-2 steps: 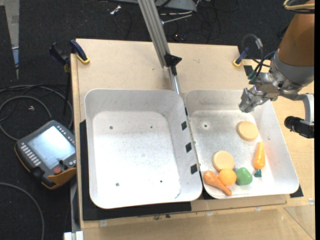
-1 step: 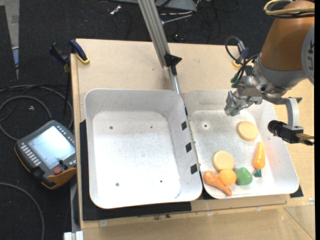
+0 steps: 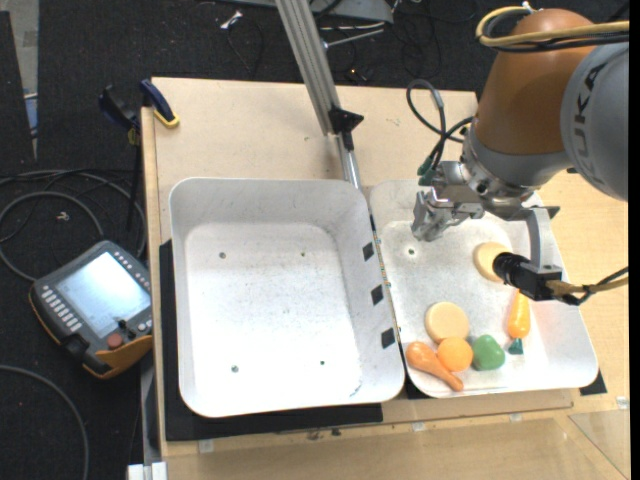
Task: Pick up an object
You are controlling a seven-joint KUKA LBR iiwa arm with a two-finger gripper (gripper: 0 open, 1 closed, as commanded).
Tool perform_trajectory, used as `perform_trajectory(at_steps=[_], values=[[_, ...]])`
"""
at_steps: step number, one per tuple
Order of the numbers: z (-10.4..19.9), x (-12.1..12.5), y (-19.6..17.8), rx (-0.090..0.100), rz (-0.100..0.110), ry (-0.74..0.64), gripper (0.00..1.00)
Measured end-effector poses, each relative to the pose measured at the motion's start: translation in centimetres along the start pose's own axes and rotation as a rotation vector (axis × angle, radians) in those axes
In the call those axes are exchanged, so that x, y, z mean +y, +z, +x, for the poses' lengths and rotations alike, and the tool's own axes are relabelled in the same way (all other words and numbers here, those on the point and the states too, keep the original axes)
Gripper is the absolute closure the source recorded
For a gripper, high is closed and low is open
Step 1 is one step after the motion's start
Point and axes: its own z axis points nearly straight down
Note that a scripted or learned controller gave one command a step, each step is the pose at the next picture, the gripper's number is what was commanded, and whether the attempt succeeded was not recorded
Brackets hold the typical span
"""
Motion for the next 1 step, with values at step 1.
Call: perform_trajectory(at_steps=[1], values=[[5.64, -1.74, 1.04, 0.0, 0.002, 0.0, 1.0]])
